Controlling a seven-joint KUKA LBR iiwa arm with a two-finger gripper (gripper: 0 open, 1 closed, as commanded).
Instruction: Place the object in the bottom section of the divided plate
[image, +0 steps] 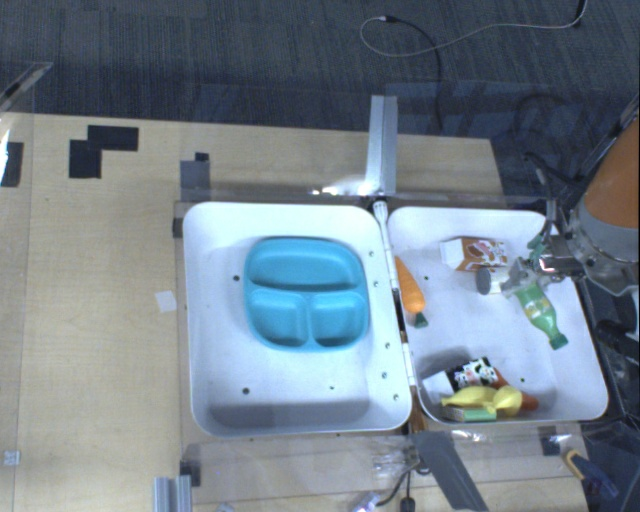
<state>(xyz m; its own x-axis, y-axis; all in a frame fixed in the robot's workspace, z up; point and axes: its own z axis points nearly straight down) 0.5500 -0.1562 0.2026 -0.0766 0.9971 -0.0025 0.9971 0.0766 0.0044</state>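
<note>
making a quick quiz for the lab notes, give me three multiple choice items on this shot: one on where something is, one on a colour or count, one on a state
1. Where does the divided plate lie?
A. in the left bin
B. in the right bin
C. on the bare bench

2. What colour is the bottle near the gripper?
A. red
B. green
C. black

3. How do the plate's sections stand?
A. each holds an object
B. one holds the carrot
C. nothing lies in them

Key:
1. A: the blue plate sits in the middle of the left bin.
2. B: the bottle is pale green with a darker green cap, lying in the right bin.
3. C: all sections show bare blue; the carrot lies in the right bin by the divider.
</note>
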